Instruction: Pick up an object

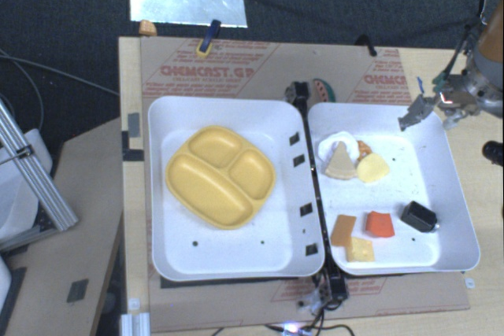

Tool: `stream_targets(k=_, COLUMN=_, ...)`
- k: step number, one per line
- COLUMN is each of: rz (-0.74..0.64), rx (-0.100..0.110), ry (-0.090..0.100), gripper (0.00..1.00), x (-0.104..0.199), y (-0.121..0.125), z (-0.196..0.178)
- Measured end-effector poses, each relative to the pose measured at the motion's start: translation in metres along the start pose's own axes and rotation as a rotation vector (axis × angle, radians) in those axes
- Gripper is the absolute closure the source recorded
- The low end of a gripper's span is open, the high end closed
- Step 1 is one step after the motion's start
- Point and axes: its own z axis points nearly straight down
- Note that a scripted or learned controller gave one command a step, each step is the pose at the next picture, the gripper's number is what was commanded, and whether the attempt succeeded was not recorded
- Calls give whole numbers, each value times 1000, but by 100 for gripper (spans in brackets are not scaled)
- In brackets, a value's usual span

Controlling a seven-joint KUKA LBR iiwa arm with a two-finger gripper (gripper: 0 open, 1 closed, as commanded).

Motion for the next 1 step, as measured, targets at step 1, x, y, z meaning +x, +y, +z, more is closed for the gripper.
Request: stream_targets(k=1, rz=6, rx=9, ry=2, gripper=0, x=-31, y=-44, z=78)
